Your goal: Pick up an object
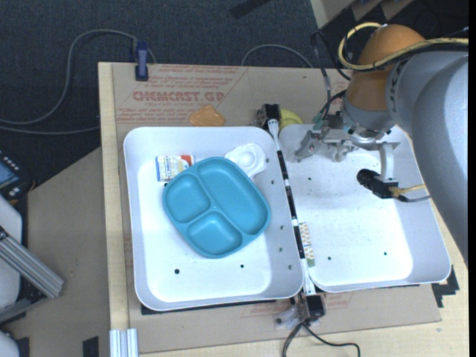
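A blue divided plate (216, 205) lies in the middle of the left bin (149, 274). A small white lid-like piece (246, 157) touches the plate's far right edge. A little carton with red and yellow print (172, 165) sits at the plate's far left. My gripper (325, 144) hangs over the far left corner of the right bin (372, 266), close to the divider between the bins. Nothing is visible in its grasp. The grey arm with its orange band (379, 58) covers the bin's far right corner.
An orange item (207, 115) and a yellow item (289, 117) lie on the bench behind the bins, outside them. A black part with a cable (375, 182) hangs from the arm over the right bin. Cables run across the floor beyond the bench.
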You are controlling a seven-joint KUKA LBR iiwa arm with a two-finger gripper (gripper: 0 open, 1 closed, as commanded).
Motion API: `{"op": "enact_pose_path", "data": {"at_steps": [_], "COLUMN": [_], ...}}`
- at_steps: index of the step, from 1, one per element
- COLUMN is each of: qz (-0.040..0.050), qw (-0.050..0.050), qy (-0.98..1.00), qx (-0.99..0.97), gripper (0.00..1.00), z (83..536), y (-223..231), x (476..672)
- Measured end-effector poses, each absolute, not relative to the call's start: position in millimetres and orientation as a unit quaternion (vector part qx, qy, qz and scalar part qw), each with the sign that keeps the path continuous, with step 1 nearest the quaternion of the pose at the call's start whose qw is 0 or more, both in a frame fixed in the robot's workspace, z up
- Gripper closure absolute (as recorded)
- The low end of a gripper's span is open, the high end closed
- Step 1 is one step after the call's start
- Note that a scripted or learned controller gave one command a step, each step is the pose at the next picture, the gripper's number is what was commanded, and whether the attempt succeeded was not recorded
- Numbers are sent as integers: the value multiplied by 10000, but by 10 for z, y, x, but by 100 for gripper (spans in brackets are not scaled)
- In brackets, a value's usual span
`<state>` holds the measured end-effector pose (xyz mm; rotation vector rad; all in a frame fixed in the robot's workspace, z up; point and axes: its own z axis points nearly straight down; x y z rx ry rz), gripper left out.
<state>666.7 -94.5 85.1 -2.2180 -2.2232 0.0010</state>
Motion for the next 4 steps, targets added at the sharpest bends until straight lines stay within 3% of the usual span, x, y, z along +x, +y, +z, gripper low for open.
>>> {"op": "enact_pose_path", "data": {"at_steps": [1,3,4], "qz": [0,-2,0], "qw": [-17,1,-8], "qy": [-7063,-7080,-7069], "qx": [-7080,-7062,-7073], "gripper": [0,0,0], "z": [850,848,848], "y": [-1282,-905,-1024], "x": [6665,6668,6666]}}
